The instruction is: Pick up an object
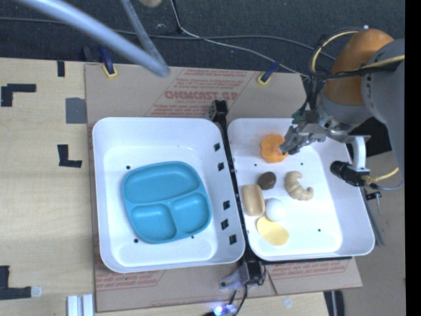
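Two white bins sit side by side on the counter [39, 176]. The left bin [105, 137] holds a blue divided tray [166, 201]. The right bin [348, 242] holds a spread of small food-like items: an orange piece [270, 147] near the back, a dark brown round piece [266, 180], a curled tan croissant shape [299, 185], a tan bread-like block [252, 199], a white egg shape [275, 210] just beside it, and a pale yellow piece [272, 232] at the front. The arm [368, 71] reaches in from the right, and its pincer [293, 140] is down at the orange piece's right edge, seemingly touching it; whether its tips are spread or closed cannot be told from this blurred angle.
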Action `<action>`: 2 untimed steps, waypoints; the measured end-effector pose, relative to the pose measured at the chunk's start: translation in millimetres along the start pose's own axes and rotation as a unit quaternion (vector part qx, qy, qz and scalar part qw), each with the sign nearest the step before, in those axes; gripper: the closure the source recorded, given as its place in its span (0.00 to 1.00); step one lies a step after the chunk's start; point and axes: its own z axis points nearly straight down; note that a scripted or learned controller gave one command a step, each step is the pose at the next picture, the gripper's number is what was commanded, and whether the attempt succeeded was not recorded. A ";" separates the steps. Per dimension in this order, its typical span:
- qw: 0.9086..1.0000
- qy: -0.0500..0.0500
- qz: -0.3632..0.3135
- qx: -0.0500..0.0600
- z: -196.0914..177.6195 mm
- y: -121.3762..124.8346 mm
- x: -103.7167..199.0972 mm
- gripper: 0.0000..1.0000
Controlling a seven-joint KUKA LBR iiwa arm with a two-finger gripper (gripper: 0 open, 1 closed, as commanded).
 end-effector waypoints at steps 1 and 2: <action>1.000 0.000 -0.001 0.000 -62.1 6.3 0.5 1.00; 1.000 0.000 -0.001 -0.001 -115.9 10.8 11.0 1.00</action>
